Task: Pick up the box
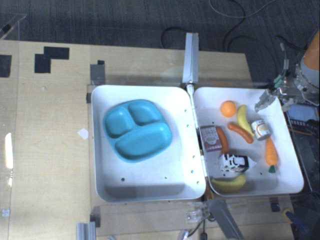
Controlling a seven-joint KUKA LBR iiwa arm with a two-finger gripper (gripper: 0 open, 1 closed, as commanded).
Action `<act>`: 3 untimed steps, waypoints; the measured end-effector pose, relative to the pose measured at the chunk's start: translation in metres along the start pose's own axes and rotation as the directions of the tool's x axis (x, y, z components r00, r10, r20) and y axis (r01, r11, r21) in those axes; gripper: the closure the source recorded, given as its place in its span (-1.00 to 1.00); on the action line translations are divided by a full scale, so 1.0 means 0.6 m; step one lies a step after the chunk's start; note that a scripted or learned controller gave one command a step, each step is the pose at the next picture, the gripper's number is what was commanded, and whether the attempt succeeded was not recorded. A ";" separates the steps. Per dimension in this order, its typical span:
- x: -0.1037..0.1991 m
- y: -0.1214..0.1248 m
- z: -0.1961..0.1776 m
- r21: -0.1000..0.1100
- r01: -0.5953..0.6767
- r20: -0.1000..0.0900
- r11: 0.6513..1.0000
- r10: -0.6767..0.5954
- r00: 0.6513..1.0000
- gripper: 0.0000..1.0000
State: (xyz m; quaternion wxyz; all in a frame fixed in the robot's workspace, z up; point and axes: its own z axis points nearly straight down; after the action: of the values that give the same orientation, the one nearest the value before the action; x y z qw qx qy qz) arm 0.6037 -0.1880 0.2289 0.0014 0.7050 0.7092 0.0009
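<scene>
Two shallow white bins sat side by side on the wooden bench [50, 134]. The left bin [100, 184] held a blue divided plate [137, 130] with three compartments, lying toward the bin's far half. The right bin [287, 176] held everything else: the box [210, 138] — dark red, lying flat — lay close to the bin's left wall, with a sausage-like orange piece [224, 141] touching its right edge. Further in were an orange ball [228, 108], a yellow banana [242, 118] just beside it, a second orange sausage [240, 132], a small tin can [260, 129] lying on its side and a toy carrot [270, 153] near the right wall. Toward the near edge lay a black-and-white patterned item [234, 163], and a second banana [229, 183] curved just beneath it.

The hand [266, 100] hung over the right bin's far right corner, well apart from the box and gripping nothing; at that size it was not possible to tell whether it was released or clenched. The arm [310, 66] was cut off by the picture's right side, its orange band partly visible.

A metal rail [191, 59] ran back from the seam between the bins, and cables [235, 9] looped on the dark floor beyond. Black patches [50, 58] marked the bench's far left.
</scene>
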 end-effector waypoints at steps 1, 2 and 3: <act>-0.024 -0.014 0.224 0.000 -0.117 -0.003 0.993 0.117 0.993 -1.00; -0.017 0.055 0.235 -0.006 -0.042 0.001 0.999 0.042 0.999 -1.00; -0.017 0.055 0.235 -0.006 -0.042 0.001 0.999 0.042 0.999 -1.00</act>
State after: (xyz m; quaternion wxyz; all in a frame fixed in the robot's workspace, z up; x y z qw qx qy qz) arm 0.6375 -0.1981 0.0881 0.0039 0.7198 0.6942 0.0026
